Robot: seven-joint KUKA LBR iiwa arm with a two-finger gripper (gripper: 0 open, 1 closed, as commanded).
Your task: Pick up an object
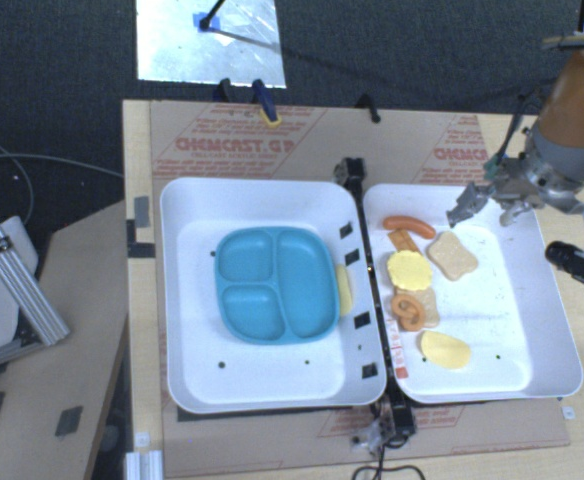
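Two shallow white bins are seen side by side on a cardboard-covered bench (302, 133). In the left bin (187, 268), a blue divided tray (275, 284) is found near the middle, and a pale yellow piece (345, 290) is wedged between the tray's right edge and the bin's right wall.

The food items are gathered in the left half of the right bin (532, 308). A sausage (410, 226) is placed near the far left corner, with an orange strip (403, 241) just beside it on the near side. A round yellow disc (409, 269) is set below these, touching a slice of bread (453, 256) or lying just beside it; contact cannot be confirmed. An orange ring-shaped piece (408, 310) is observed resting on a pale tan slab (425, 304), below the disc. A yellow chip-shaped piece (444, 350) is positioned nearest the front edge, apart from the others.

The gripper (484, 206) is held over the far edge of the right bin, tilted, just above and to the right of the bread. Its fingers are spread apart, and nothing is seen between them.
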